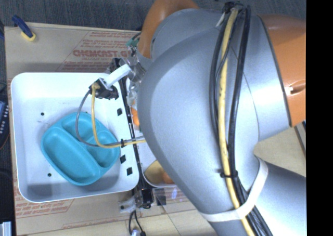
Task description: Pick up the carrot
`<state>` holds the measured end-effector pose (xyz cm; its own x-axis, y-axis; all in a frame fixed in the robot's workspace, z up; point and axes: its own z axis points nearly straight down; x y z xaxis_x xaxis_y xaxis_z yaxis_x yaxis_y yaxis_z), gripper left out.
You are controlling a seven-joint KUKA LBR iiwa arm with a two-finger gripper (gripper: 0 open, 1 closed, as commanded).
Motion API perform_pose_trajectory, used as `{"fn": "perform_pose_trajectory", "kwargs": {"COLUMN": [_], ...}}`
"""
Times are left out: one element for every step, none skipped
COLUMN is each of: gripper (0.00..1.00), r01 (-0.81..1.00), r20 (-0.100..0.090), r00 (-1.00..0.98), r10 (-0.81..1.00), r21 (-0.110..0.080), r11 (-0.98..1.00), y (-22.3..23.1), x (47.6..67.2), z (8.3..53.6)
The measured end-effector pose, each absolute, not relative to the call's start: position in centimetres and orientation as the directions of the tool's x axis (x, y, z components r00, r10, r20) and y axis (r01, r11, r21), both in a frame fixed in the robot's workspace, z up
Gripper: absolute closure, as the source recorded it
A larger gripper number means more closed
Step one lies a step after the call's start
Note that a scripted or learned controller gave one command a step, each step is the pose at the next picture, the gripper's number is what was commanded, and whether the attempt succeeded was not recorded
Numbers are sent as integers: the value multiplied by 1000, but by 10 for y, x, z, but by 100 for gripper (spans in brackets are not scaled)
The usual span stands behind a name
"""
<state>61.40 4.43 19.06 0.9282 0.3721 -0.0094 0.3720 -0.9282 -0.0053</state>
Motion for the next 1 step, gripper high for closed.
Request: {"fn": "perform_pose_trajectory", "kwargs": {"gripper": [100], "r01": [262], "r20": [-3], "r00": [965], "r10": [262], "r21": [-4], "r11": [-965], "y": [57], "x": [567], "z": [288]}}
